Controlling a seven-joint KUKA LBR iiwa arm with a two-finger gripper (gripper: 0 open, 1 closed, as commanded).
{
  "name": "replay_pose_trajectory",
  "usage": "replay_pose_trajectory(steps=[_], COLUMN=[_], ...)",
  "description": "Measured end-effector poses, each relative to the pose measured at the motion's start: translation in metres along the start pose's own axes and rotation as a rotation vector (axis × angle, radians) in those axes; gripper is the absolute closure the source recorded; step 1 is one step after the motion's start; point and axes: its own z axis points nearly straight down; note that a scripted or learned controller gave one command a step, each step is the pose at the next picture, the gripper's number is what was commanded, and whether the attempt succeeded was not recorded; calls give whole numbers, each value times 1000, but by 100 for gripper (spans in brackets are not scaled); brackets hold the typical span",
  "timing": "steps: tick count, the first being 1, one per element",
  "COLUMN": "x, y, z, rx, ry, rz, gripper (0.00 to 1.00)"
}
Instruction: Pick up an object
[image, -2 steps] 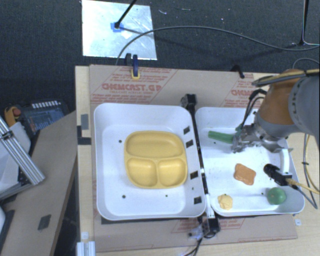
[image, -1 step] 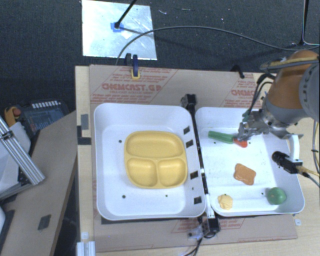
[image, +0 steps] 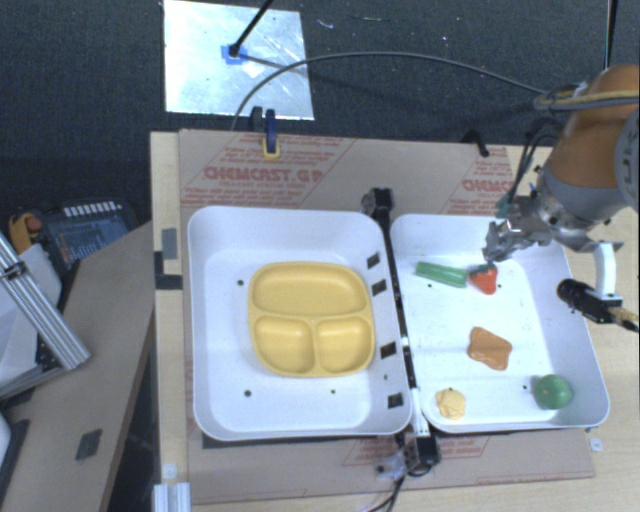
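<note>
The right bin (image: 570, 330) holds several toy foods: a green pepper-like piece (image: 441, 273), a small red piece (image: 485, 282), an orange-brown lump (image: 490, 348), a pale yellow piece (image: 451, 403) and a green ball (image: 552, 391). My gripper (image: 497, 245) hangs over the far part of this bin, just above the red piece and to the right of the green piece. Nothing shows between its fingers.
The left bin (image: 215, 300) holds a yellow divided tray (image: 310, 317). A black divider (image: 392, 300) runs between the bins. A shiny sheet (image: 235, 60) lies beyond the bench, and grey equipment (image: 45, 300) stands at the left.
</note>
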Motion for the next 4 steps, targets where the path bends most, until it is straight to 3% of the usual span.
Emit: replay_pose_trajectory(steps=[1, 4], x=[-2, 155], y=[-7, -9], z=[-60, -35], rx=[-1, 7], ry=[0, 4], rz=[0, -4], gripper=[100, 100])
